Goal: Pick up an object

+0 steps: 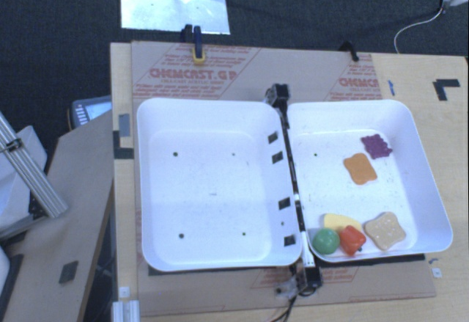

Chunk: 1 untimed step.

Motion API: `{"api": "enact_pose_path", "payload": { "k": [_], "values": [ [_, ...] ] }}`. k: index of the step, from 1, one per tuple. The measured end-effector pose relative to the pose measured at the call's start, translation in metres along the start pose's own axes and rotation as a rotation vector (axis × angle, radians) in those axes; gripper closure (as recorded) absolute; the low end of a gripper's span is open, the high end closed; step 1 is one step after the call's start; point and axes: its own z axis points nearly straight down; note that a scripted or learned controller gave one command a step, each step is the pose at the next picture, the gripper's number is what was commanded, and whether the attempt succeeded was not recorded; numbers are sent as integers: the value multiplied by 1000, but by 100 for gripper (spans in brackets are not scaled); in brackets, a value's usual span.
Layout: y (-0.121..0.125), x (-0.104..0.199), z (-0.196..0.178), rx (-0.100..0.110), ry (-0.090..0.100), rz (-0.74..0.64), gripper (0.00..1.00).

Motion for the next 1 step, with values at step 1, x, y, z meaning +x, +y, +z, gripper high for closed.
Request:
{"api": "enact_pose_path", "payload": {
  "k": [1],
  "values": [
    [-3,-39,123,29,5,8,100]
  ]
}}
